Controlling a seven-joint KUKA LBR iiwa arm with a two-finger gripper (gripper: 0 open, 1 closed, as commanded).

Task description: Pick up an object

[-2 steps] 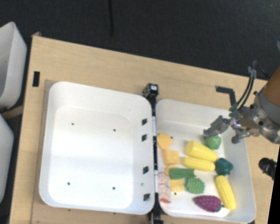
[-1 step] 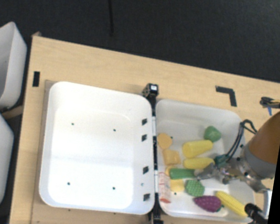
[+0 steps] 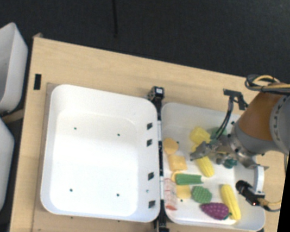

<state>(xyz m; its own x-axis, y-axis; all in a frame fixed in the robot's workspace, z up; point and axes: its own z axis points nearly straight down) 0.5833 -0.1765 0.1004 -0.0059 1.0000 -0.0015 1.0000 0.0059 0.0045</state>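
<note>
My arm (image 3: pixel 263 116) comes in from the right, orange band above the wrist, reaching down into the right bin (image 3: pixel 178 115). My tool (image 3: pixel 203 150) sits low among the toy food near the bin's middle. Cannot tell whether it is open or closed; the parts blur together there.

Right bin contents: a yellow piece (image 3: pixel 200 134) just above the tool, touching or nearly so. A short yellow corn piece (image 3: pixel 206 166) just below it. Two pale yellow-orange lumps (image 3: pixel 171 145) (image 3: pixel 177 163) near the bin's left wall. A green cylinder (image 3: pixel 188 178) beneath those. A green knobbly piece (image 3: pixel 202 194), a purple grape cluster (image 3: pixel 214 209), and a long yellow corn cob (image 3: pixel 230 201) along the lower right. A small pinkish wrapper-like item (image 3: pixel 170 194) at the lower left corner.

Left bin (image 3: pixel 103 100) sits beside it on the table (image 3: pixel 98 66), walls touching.
</note>
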